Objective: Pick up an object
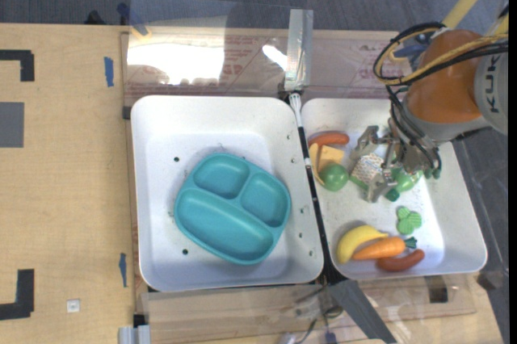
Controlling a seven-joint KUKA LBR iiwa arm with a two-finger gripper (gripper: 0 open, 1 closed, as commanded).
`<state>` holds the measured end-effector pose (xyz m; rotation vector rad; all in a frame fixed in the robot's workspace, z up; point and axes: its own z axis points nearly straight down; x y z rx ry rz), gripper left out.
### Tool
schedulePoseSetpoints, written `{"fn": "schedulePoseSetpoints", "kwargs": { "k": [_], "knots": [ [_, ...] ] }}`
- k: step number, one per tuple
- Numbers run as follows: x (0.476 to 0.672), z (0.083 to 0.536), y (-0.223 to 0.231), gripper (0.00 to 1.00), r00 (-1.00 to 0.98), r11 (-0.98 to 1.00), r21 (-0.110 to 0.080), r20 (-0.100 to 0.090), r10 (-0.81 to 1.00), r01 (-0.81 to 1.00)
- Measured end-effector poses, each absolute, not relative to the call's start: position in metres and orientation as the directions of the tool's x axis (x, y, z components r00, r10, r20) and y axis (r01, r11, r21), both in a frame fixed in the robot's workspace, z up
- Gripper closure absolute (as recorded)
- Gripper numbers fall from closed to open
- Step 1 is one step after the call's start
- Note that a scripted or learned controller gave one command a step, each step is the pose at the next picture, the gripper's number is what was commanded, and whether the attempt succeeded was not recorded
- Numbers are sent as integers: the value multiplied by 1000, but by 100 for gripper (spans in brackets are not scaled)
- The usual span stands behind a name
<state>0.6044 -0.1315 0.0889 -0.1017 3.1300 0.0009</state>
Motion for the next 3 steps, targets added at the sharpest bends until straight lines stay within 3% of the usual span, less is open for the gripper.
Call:
{"fn": "schedulePoseSetpoints", "kwargs": {
  "k": [1, 2, 3],
  "knots": [
    [604, 89, -131, 0, -998, 998, 0, -10, -65, -65],
    [558, 89, -132, 0, -1000, 1000, 0, -11, -25, -25],
    [563, 103, -132, 100, -999, 1000, -4, -28, -27, -27]
  ]
}}
